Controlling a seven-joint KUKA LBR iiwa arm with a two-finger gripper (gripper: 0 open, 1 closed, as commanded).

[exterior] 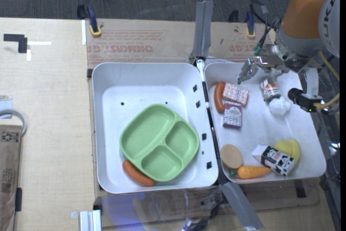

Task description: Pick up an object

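your gripper (258,68) hangs over the far edge of the right bin (311,170), and you cannot tell how it is set.
no single target stands out; nearest it lie two red-and-white cartons (234,103), a red sausage (218,96) beside them, and a small bottle (268,89) touching a white ball (280,107); along the near wall sit a round bun (232,156), a carrot (253,172), a cow-print carton (278,160) and a yellow item (290,148) partly hidden behind it; the arm is cut off at the right.
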